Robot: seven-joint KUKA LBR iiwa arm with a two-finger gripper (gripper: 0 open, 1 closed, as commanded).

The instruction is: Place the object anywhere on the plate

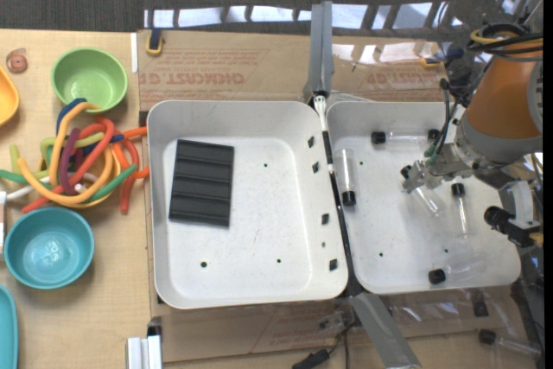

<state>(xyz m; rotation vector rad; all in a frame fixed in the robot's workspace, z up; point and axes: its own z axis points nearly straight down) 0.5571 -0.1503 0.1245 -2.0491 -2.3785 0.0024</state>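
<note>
Judging progress: the task looks barely begun, since nothing lies on the black ridged plate and the placing is not yet done.
Task's thing: most likely one of the clear tubes with black caps — all of them lie in the right bin, well apart from the plate.
End effector: the end effector hangs low over the middle of the right bin, just above a clear tube lying at a slant; whether it is released or clenched cannot be told, and no tube can be seen in its grasp.
Left to do: by this reading, a tube has to be taken up, carried across the divide between the bins and set down on the plate.
Left bin: the left bin carries the plate, flat near its left wall, upper half.
Right bin: one tube lies along the left wall, one near the far wall, one beside the end effector on its right, and one near the front edge.
Surface beside the bins: a green bowl, a blue bowl and a tangle of coloured cords between them — none of it part of the job.
</note>
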